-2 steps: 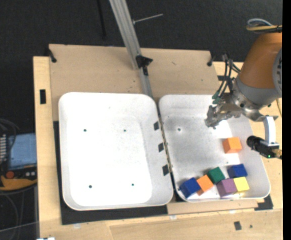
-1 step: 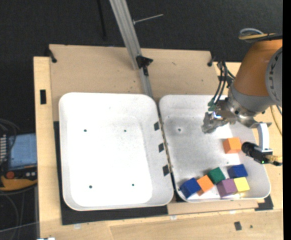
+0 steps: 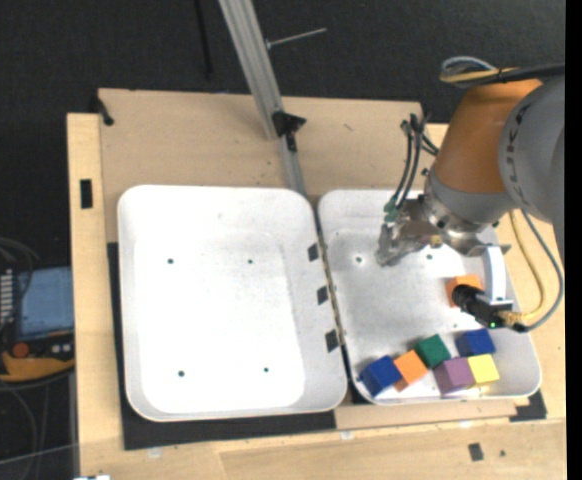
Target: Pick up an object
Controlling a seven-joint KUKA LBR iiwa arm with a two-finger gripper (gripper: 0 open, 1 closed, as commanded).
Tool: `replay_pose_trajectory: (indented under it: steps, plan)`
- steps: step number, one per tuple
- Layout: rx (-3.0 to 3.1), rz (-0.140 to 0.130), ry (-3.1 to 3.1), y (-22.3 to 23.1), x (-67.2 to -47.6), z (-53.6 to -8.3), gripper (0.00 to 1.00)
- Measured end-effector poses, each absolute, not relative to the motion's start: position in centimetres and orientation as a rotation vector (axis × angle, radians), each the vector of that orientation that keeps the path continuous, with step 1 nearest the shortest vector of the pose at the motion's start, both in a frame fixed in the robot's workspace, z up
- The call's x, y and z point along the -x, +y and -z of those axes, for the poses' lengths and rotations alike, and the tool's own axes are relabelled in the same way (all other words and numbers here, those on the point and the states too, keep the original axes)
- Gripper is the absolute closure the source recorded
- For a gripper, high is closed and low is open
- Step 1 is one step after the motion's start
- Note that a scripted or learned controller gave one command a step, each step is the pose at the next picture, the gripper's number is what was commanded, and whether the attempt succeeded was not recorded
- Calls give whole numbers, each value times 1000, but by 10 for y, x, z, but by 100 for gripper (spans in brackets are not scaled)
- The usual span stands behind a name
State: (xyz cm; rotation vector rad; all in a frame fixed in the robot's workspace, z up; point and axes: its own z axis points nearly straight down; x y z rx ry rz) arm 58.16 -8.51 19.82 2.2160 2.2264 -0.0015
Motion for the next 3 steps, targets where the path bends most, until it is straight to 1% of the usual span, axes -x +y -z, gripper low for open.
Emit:
replay_pose_trajectory:
  steps: [1,2,3]
  plan:
    - [-2216,-1,2230,-41,-574,-202,100]
    - [-2220,1,2230,12,-571,-202,100]
    - [-2212,-4,2232,75,-567,-212,100]
